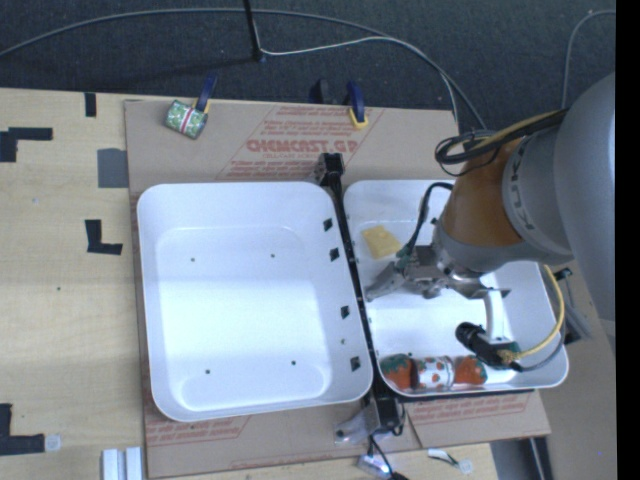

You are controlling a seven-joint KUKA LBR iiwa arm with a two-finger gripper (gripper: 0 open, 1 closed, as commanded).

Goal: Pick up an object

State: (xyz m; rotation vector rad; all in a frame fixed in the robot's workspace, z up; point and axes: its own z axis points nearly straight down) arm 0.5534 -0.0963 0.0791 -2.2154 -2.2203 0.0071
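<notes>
Scene: We look down at a slant on a counter carrying a brown cardboard sheet with two shallow white bins set side by side on it.
Left bin: We see only its white floor, with a few small dark dots.
Right bin: It holds the things described below, and the arm reaches into it.
Arm: Grey, with an orange band above the wrist, it enters from the right and bends down over the right bin.
Tool: We see it low over the right bin, near the divider, its thin grey fingers pointing left. They appear close together with nothing between them, but we cannot tell for sure how far apart they stand.
Yellow piece: A small, pale yellow, flat, roughly square item lying on the bin floor in the upper left part of the right bin, just above the tool's fingers and apart from them. It shows no clear long axis.
Red and white items: A short row of small red, white and green objects along the near wall of the right bin; the row runs left to right.
Small green box: It lies on the cardboard beyond the left bin, tilted.
</notes>
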